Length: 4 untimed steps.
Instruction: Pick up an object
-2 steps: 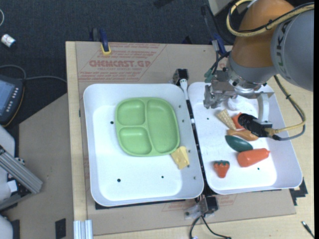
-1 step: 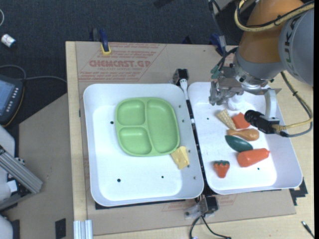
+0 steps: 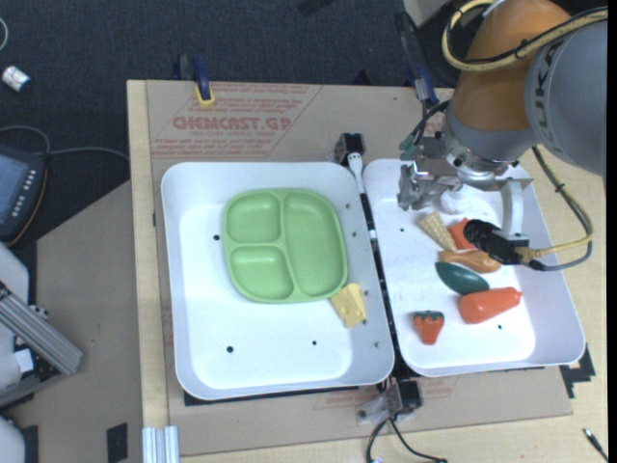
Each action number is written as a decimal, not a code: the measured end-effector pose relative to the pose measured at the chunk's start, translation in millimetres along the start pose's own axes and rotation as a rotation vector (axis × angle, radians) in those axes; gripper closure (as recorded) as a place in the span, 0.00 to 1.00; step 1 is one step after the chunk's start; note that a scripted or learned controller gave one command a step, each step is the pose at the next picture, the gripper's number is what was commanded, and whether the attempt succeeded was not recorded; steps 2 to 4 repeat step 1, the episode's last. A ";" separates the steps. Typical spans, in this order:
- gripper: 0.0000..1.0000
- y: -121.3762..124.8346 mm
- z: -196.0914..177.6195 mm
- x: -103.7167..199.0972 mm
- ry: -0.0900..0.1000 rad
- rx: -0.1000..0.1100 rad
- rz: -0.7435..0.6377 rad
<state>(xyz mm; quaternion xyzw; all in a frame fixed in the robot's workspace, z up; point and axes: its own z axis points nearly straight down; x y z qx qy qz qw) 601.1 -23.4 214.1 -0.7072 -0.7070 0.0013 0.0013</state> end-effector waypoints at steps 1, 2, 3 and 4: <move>1.00 -10.4 -5.7 3.3 0.001 -0.001 0.000; 1.00 -10.4 -5.7 3.3 0.001 -0.001 0.000; 1.00 -10.4 -5.7 3.3 0.001 -0.001 0.000; 1.00 -10.4 -5.7 3.3 0.001 -0.001 0.000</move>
